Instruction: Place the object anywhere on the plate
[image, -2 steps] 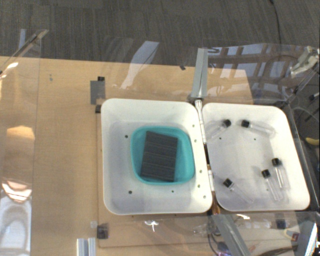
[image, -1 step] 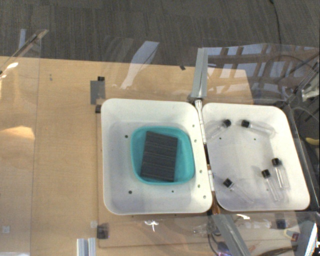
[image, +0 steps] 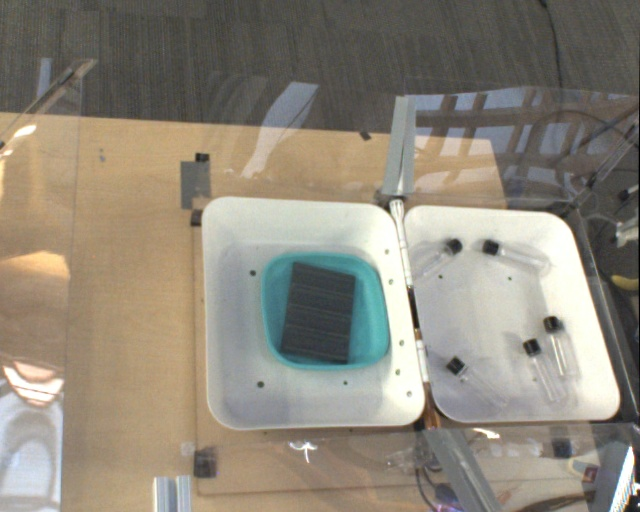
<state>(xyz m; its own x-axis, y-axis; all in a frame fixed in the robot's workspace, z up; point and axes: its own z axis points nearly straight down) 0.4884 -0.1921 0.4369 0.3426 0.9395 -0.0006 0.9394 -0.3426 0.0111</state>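
The object, a dark ribbed slab, lay flat on the teal plate in the left bin, so the placing looked done. The risk seemed slight: the slab covered most of the plate, so a nudge could push an edge over the rim. The end effector's state could not be told. In the right bin lay 5 clear vials with black caps. Beyond both, the wooden worktop met dark carpet.
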